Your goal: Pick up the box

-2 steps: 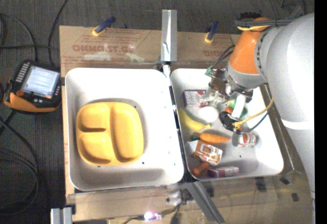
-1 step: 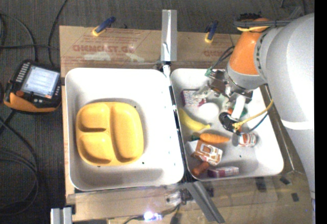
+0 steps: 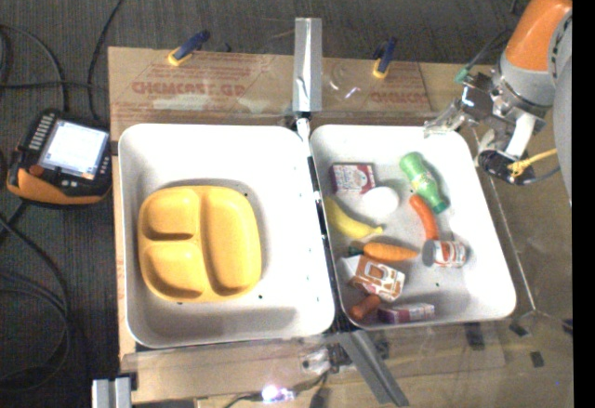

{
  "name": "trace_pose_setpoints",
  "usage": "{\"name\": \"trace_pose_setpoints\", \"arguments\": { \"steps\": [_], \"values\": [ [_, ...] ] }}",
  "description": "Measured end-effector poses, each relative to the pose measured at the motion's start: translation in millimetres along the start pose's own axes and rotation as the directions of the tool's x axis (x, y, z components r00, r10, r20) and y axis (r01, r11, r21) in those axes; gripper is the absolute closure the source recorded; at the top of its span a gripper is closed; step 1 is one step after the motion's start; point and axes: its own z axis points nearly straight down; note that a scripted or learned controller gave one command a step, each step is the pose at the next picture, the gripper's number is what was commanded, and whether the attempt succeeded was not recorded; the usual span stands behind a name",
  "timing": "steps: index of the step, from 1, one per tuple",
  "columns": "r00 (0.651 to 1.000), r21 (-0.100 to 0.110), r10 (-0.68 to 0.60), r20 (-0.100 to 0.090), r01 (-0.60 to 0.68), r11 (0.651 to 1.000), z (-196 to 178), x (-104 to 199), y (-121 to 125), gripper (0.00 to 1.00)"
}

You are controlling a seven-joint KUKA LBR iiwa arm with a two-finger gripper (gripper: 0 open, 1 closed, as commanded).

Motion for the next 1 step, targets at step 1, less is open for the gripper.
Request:
{"name": "trace_pose_setpoints", "arguments": {
  "steps": [1],
  "values": [
    [0.988,0.002,-0.158,-0.003,0.158,0.988,109.5,32.1,-28.2,0.00]
  ]
}}
